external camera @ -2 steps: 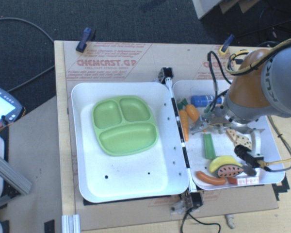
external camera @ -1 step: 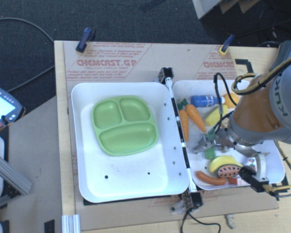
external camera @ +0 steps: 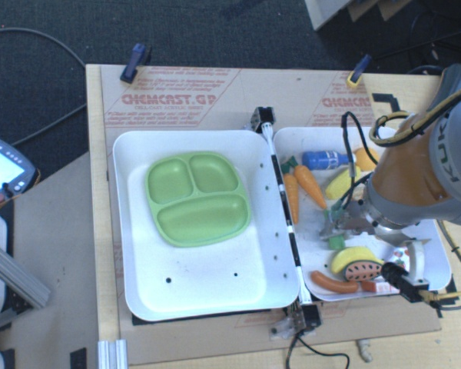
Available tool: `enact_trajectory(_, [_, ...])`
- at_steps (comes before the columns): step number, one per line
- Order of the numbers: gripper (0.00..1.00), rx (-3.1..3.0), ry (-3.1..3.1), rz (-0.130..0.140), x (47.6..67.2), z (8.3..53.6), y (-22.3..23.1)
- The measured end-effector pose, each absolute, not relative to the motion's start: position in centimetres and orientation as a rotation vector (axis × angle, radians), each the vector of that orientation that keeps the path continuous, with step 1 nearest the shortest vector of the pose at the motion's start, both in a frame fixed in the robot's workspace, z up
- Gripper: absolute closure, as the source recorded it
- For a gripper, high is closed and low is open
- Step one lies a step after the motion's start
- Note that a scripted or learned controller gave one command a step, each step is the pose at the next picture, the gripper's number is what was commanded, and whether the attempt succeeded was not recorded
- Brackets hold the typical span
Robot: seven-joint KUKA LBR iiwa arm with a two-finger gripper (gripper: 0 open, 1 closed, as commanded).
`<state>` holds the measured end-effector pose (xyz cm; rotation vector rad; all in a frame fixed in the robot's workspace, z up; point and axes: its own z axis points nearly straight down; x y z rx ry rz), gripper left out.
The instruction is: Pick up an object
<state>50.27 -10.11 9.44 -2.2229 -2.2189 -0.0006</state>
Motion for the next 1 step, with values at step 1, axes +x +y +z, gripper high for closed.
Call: enact_trajectory(1, [1.0,-2.221,-2.223,-0.003,58.81,18.51,-4.16])
